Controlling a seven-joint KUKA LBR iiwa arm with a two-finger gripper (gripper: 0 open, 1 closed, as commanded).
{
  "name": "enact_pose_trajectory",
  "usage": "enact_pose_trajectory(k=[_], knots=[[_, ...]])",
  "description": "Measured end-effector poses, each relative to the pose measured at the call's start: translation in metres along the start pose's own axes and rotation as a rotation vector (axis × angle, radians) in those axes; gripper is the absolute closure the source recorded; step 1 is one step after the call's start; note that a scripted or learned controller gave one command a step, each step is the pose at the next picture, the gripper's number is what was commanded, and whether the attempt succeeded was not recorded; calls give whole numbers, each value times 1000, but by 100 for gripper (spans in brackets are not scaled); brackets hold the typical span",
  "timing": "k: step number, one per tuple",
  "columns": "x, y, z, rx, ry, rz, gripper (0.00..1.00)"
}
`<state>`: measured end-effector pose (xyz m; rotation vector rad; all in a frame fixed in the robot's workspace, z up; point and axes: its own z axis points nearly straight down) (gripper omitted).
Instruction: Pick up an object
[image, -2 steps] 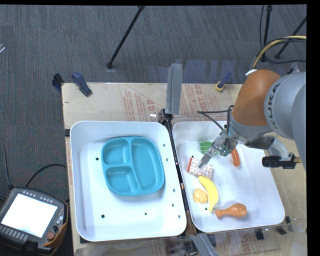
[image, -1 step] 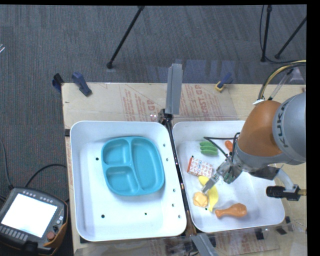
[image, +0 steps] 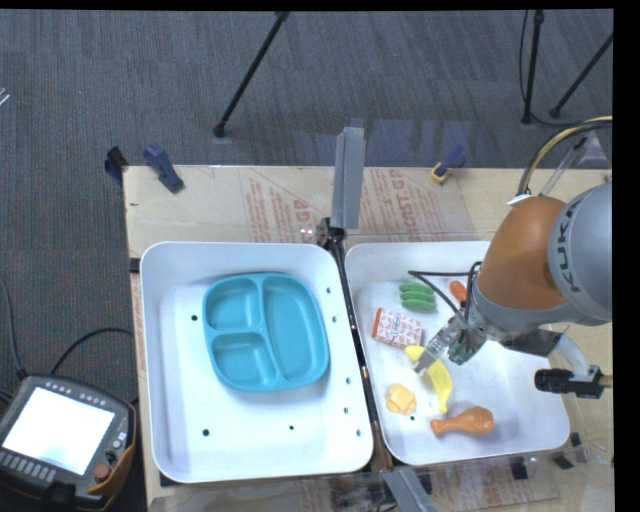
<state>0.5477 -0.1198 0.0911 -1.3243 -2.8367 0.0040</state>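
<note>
Jaws: state cannot be told; gripper sits over banana, carton at its 10 o'clock. Risk: crowding deflects the grasp.

You have two white bins, one blue divided plate, one green pod, one red-white packet, one banana, one yellow-orange lump, one chicken drumstick, one orange piece.
</note>
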Motion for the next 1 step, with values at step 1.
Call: enact_pose_trajectory(k=[1], knots=[[26, 49, -95, -7, -7, 348, 100]])
